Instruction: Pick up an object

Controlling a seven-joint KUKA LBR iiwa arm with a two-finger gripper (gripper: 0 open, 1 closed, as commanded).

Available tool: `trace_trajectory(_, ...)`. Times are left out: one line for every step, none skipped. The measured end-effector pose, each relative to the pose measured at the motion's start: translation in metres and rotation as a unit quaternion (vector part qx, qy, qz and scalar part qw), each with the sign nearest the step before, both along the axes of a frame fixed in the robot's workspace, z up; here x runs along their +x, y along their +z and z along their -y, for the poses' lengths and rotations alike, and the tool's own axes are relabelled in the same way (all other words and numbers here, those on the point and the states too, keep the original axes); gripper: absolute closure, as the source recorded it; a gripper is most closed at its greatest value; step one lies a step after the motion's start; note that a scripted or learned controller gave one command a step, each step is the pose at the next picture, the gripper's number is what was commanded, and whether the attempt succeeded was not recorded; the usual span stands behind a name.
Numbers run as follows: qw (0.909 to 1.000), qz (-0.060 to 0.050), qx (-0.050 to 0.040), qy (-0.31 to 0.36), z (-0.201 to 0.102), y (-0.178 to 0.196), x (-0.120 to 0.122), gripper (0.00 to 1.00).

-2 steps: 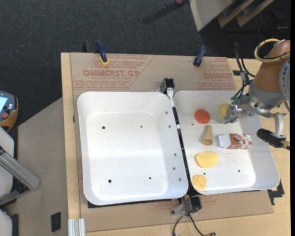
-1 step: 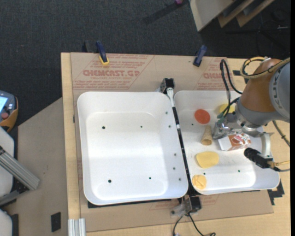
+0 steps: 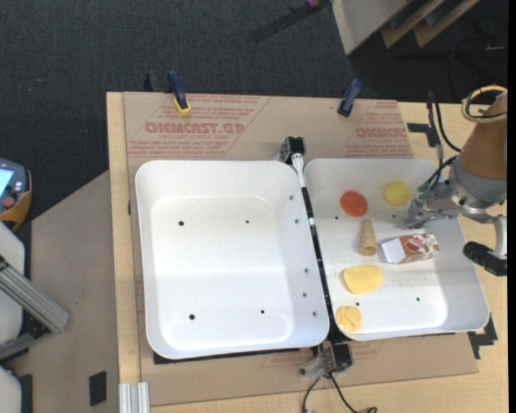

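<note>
Right bin (image 3: 451, 319) as landmark: gripper (image 3: 421, 211) low at its far right side, beside the yellow ball (image 3: 396, 193), above the red-and-white carton (image 3: 409, 248). Whether it grips cannot be told. Nothing visibly lifted; pick apparently pending.

Red disc (image 3: 353, 202), yellow ball (image 3: 396, 193), tan cone (image 3: 368, 237), carton (image 3: 409, 247), right bin (image 3: 459, 310)

Dark carpet around a cardboard-topped bench

The brown board (image 3: 242, 121) bears red print and two blue clamps (image 3: 178, 93) at its far edge. Dark floor (image 3: 72, 64) surrounds it; pale wooden furniture (image 3: 403, 20) stands beyond.
</note>
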State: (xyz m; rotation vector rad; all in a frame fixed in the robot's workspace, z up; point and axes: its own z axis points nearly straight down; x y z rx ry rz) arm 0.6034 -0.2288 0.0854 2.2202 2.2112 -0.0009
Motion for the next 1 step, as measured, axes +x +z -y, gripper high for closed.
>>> trace_trajectory(1.0000, -0.008, 0.0052, 0.000, -0.0300, -0.0014, -0.1092, 1.00)
